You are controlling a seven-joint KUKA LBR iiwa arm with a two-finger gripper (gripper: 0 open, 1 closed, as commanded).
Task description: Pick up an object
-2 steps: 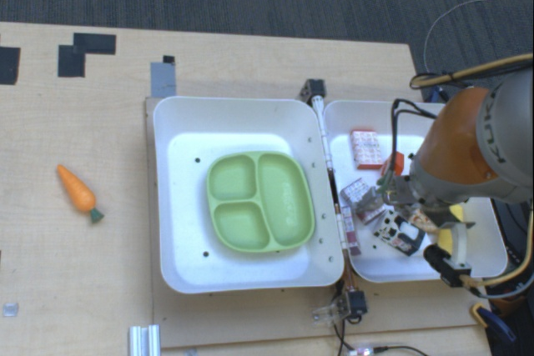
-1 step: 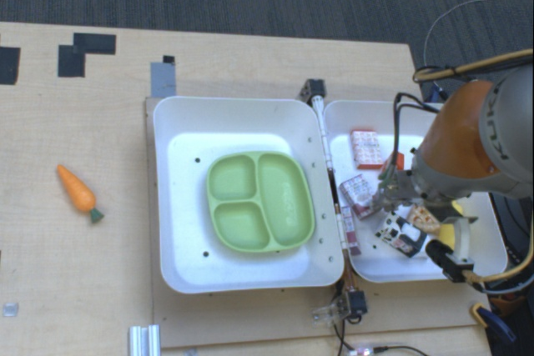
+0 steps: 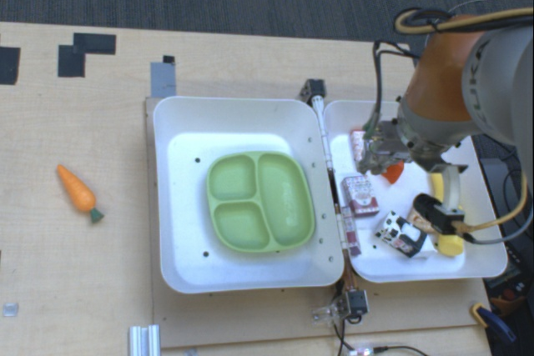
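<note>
My gripper [image 3: 381, 156] hangs low over the back left part of the right bin [image 3: 492, 263], under the grey wrist with its orange band. Right beside it lies a small orange-red object [image 3: 393, 172], partly hidden by the gripper. A pink and white packet [image 3: 359, 144] lies just left of it by the bin wall. In front of these lie a small red and white box [image 3: 360, 195] and a black and white object [image 3: 399, 234]. A yellow object [image 3: 450, 245] lies toward the bin's front right.
The left bin [image 3: 167, 204] holds a light green divided plate [image 3: 260, 202]. An orange toy carrot [image 3: 77, 190] lies on the wooden bench far to the left. Dark patches [image 3: 86, 51] mark the bench at the back left.
</note>
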